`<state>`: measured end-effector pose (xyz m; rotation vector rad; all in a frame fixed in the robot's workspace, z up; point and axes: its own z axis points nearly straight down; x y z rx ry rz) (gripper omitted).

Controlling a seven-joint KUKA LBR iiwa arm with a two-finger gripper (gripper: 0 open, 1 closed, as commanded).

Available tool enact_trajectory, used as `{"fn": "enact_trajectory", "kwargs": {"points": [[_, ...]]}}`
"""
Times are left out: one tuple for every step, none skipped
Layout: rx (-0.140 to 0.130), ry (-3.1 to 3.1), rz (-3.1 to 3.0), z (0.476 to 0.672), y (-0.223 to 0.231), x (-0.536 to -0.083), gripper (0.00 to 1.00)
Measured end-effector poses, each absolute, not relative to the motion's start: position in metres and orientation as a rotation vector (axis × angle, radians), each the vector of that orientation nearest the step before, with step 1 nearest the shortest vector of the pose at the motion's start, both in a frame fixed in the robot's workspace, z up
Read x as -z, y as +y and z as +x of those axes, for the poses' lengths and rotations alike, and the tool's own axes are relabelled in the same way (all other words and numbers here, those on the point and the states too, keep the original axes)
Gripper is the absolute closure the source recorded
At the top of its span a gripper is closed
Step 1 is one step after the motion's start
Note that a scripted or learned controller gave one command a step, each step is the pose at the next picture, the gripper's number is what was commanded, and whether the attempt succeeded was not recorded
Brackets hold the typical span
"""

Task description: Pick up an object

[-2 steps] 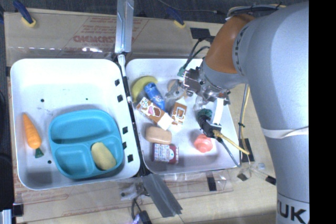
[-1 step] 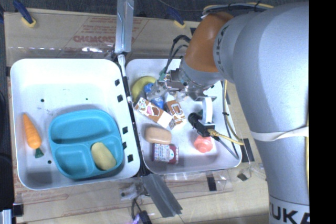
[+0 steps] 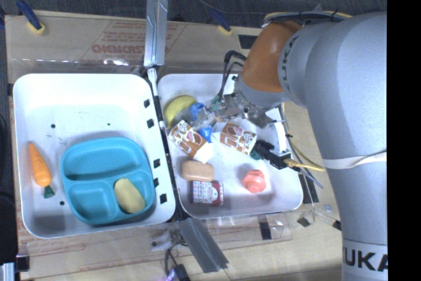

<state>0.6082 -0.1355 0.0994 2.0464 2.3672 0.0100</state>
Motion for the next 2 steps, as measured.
{"fn": "enact_trajectory", "kwargs": {"points": [[-0.008, 2.373, 2.042, 0.608, -0.135, -0.109, 1.0], [-0.009, 2.257, 2.181, 0.583, -0.047, -0.215, 1.0]]}}
